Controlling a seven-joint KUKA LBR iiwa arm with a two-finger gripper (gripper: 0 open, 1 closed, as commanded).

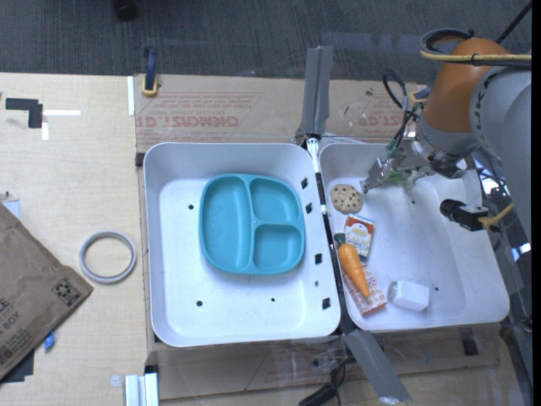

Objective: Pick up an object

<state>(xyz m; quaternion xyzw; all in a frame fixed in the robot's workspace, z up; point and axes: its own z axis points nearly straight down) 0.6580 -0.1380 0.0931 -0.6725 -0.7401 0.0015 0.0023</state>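
Observation:
The right bin [473, 303] holds several objects. A round cookie [345, 197] lies near its upper left corner. Below it sits a small red and white carton [359, 234]. An orange carrot [353, 269] rests on a flat orange packet [372, 297], and a white block [410, 294] lies near the front. My gripper [378, 178] hangs over the back of this bin, just right of and above the cookie, with nothing visibly in it. The grey arm with its orange band [456, 91] reaches in from the right.
The left bin [169, 311] holds a teal divided plate [252, 224]. A roll of tape [107, 255] and a brown cardboard box [30, 294] lie on the bench to the left. A grey divider post [317, 91] stands between the bins at the back.

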